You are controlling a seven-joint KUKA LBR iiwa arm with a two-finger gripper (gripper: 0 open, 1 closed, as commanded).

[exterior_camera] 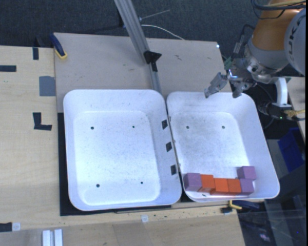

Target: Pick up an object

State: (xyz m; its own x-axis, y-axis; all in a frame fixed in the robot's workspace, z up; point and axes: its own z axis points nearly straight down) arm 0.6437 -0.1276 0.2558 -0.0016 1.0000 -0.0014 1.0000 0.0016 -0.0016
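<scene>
Blocks: purple [193,180] and orange [222,185] cubes, packed in a row along the right bin's [215,137] near edge, one purple cube [246,172] at its near right corner. Likely light, rigid, flat-faced; grip opposite side faces. Gripper [225,86] hovers over the bin's far edge, fingers apart, nothing between them.

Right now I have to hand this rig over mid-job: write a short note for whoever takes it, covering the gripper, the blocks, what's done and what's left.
Gripper: open, holding nothing, raised over the far rim of the right bin.
Blocks: all lie in a row along the near wall of the right bin: a purple block at the left end, orange blocks in the middle, two more purple blocks at the right end, close together.
Left bin: holds no blocks.
Done: nothing picked yet.
Left: bring the gripper across to the near wall, grasp one block and lift it. The end blocks look easiest to reach.
</scene>
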